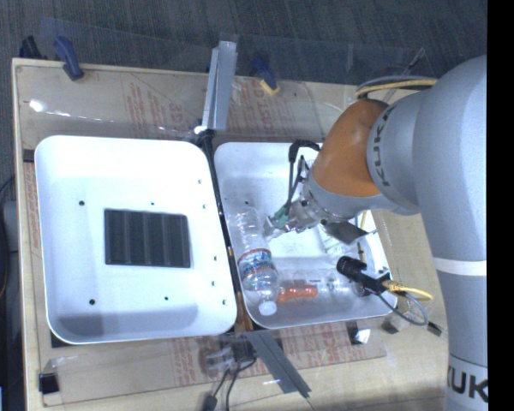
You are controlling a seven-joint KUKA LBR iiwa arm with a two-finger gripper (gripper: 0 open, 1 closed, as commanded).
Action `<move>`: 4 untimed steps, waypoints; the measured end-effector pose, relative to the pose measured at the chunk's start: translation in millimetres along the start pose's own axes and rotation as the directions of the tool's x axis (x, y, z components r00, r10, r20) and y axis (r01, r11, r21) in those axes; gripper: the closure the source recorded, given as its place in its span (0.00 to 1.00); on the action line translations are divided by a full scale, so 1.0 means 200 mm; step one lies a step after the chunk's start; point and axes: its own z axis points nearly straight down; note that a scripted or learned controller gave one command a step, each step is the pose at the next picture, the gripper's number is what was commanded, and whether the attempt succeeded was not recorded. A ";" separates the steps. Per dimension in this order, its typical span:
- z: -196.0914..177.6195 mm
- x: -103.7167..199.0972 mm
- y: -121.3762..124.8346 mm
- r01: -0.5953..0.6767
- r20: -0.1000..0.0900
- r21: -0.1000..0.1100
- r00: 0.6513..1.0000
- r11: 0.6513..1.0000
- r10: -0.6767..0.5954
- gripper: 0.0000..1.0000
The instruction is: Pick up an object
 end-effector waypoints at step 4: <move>-0.40 0.47 -0.24 -0.051 -0.017 0.005 0.999 0.999 0.051 0.00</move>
